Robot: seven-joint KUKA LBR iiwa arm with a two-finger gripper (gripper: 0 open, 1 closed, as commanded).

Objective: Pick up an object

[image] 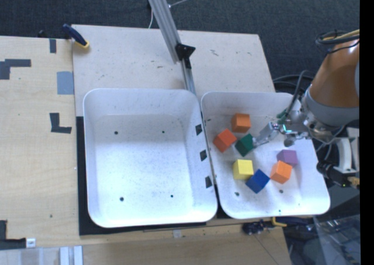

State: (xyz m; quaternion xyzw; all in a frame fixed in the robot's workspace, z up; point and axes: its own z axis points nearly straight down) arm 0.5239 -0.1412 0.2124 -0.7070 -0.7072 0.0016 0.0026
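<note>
The right bin (304,199) holds several small cubes: an orange one (240,122) at the back, a red-orange one (224,139), a dark green one (245,143), a yellow one (243,168), a blue one (257,181), another orange one (281,171) and a purple one (287,156). My gripper (264,135) reaches in from the right, low over the bin, its tip just right of the green cube and above the purple one. Nothing shows between its fingers.
The left bin (93,118) stands beside the right one, sharing the middle wall. A grey metal rail (166,21) slants down from the top to the bins' junction. A blue and yellow tool (76,35) lies on the bench at the far left.
</note>
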